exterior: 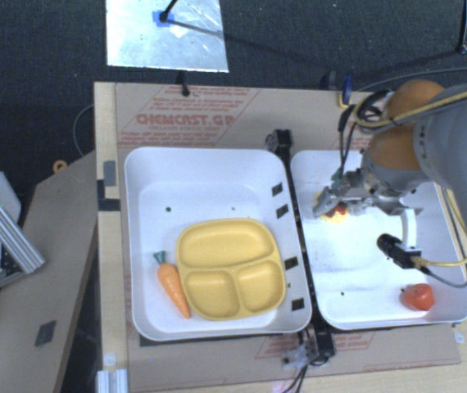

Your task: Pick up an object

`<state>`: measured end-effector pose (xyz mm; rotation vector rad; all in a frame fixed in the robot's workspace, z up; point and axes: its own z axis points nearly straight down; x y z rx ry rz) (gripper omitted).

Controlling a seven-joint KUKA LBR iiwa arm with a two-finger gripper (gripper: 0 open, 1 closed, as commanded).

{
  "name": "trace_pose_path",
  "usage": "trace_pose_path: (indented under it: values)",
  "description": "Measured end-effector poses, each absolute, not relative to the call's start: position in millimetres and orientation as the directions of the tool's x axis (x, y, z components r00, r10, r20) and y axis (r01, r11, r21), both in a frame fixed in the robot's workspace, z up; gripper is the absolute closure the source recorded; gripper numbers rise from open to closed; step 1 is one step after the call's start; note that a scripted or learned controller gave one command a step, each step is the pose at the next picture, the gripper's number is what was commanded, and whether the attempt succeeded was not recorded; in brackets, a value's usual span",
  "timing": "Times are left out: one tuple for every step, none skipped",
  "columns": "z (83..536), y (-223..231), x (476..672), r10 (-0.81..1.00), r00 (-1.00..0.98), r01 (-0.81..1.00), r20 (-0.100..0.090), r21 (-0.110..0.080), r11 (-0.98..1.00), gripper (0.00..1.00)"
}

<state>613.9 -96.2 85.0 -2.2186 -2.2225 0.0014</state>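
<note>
Item, nearest the camera: one red rounded toy, tomato-like (416,297), in the near right corner of the right bin (442,219), well apart from the gripper and on its near side. Item, the likely object of the pick: one small yellow-and-red piece (338,213), kind too small to tell, on the floor of the right bin near its left wall, directly beneath the gripper (334,200) and partly hidden by it. Whether the gripper is spread, closed or already on the piece cannot be told from this angle; nothing is seen to be held. Judged handling: light, stiff moulded plastic, smooth and apt to slip or skid on the white floor, not fragile; best taken across its narrowest width, low and centred. Item: one grey arm (455,150) with orange band, entering from the right, above and behind the gripper. Item: two white bins, side by side. Item, in the left bin (209,166), well to the gripper's left: one yellow divided plate (229,267), three compartments; one toy carrot (172,289) just beside the plate's left edge. Count of loose things: four.
</note>
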Motion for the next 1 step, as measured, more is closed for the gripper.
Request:
trace_pose_path:
  values:
    - [98.6,-96.7,614.8,1.000,-0.001,1.000,-0.001,0.002,0.001,1.00]
